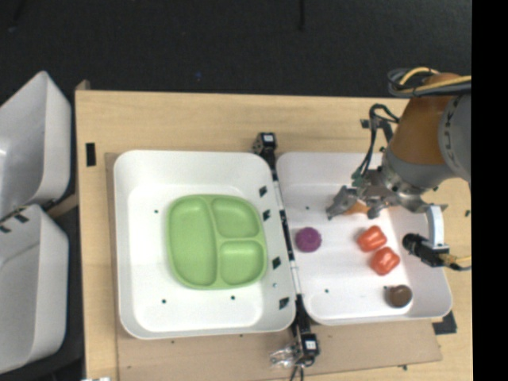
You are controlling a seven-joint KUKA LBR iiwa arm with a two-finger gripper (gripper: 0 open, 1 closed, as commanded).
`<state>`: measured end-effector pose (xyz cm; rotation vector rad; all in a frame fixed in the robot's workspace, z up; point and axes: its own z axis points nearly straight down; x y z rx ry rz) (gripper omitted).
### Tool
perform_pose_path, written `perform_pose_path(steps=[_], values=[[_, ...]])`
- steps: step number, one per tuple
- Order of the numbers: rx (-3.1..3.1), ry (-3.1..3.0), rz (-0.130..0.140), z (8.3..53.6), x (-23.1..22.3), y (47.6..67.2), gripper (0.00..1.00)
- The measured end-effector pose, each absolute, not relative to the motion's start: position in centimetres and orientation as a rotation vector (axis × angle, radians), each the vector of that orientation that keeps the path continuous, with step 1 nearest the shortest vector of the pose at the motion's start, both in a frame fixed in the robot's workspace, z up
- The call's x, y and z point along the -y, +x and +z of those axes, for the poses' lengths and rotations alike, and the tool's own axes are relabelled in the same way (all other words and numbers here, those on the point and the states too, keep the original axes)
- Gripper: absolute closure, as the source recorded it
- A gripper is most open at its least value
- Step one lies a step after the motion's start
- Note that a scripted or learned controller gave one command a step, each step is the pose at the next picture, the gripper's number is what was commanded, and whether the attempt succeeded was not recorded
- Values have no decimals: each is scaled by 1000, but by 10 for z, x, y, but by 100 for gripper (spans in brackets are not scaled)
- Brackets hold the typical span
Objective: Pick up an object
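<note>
The gripper [357, 202] hovers low in the right bin [317, 300], its grip impossible to judge. Two red objects [378, 250] lie just below it, near the far wall; open floor surrounds the purple disc [308, 239].

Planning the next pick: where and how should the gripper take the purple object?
Probably from straight above, fingers closing across the middle of the purple object. It looks small, round and low, and lies apart from the red pieces, with bare bin floor around it.
</note>
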<state>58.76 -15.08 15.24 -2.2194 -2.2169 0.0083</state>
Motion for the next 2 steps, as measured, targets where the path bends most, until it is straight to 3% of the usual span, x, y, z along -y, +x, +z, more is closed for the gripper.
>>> perform_pose_path(steps=[1,2], values=[[2217,-2220,7,98,152,586,0],[2215,-2227,2,110,153,588,100]])
